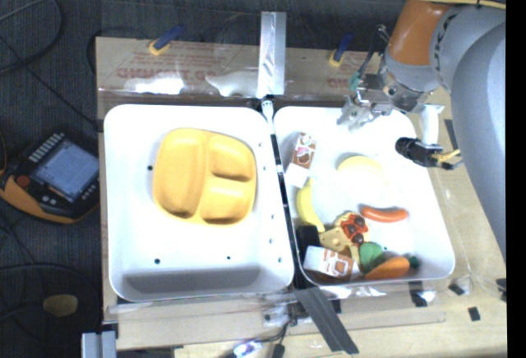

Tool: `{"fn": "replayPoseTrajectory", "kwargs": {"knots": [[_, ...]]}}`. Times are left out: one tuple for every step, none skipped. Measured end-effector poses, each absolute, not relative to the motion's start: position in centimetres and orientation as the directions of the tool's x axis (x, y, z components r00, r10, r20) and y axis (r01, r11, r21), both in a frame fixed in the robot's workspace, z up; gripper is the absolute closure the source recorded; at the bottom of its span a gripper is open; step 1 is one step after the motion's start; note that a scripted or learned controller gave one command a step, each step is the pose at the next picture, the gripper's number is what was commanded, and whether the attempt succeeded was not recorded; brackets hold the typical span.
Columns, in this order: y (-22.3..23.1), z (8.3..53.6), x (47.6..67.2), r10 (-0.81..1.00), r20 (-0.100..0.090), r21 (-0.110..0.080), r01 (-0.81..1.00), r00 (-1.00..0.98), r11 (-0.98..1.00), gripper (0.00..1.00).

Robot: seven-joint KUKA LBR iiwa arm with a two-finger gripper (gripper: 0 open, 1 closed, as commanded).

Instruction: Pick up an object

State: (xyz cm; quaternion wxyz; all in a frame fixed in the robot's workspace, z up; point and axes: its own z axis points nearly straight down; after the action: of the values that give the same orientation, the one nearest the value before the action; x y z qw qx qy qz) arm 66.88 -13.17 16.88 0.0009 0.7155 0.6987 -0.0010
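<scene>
Toys crowd the near corner of the right bin (444, 221): a carrot (388, 268) lies at about 5 o'clock against the near wall, with a green piece (371, 252) just beside it and a small carton (329, 263) to its left. A pizza slice (348, 231) with red and dark toppings sits above the carton, touching the cluster. A sausage (383, 214) lies flat at roughly 4 o'clock from the bin's middle, a little apart from the pile. A banana (306, 206) runs along the left wall at 9 o'clock, its dark end toward the near side. A pale yellow disc (360, 167) rests near the bin's middle, apart from the other toys. A small brown-and-white packet (304, 151) stands at 10 o'clock, close to the divider between the bins.

The left bin (131, 250) holds a yellow tray (204, 174) with divided compartments, lying at its centre.

The gripper (360, 112) hangs over the far edge of the right bin at 12 o'clock, above the disc and well apart from the pile. Nothing is seen between its fingers; whether they stand apart or together cannot be told. The arm (419, 28) rises behind it toward 1 o'clock.

A handheld controller (53, 177) lies on the floor at 9 o'clock, beyond the bench.
</scene>
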Motion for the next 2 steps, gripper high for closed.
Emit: {"fn": "replayPoseTrajectory", "kwargs": {"knots": [[-13.2,16.8,66.8,1.000,-0.004,-0.002,1.000,0.024,-0.024,0.00],[-12.3,12.2,65.5,0.993,-0.003,0.034,0.992,0.121,-0.120,0.00]]}}
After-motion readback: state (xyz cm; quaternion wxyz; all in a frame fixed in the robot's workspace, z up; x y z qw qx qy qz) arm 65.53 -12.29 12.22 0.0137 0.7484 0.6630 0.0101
